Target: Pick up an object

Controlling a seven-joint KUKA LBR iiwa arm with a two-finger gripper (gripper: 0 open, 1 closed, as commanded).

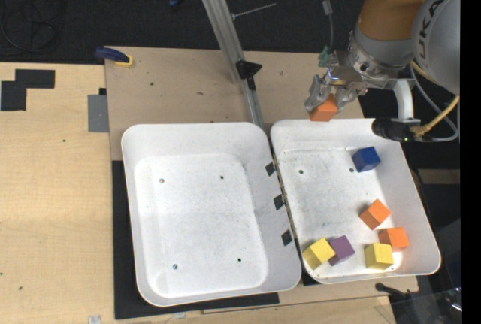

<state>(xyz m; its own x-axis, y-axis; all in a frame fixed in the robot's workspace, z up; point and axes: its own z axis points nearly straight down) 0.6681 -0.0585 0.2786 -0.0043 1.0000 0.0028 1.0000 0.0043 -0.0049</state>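
Observation:
My gripper [326,99] hangs above the far edge of the right bin [323,195], shut on an orange block [324,111] that shows between its fingers, lifted off the bin floor. In the right bin lie a blue block [366,158], an orange block [374,213], a second orange block [394,238], two yellow blocks [319,252] [378,255] and a purple block [341,248].
The left bin [199,217] sits beside the right one. A slanted aluminium rail [224,29] rises behind the bins, just left of the gripper. A black cable fitting [394,127] hangs by the right bin's far right corner.

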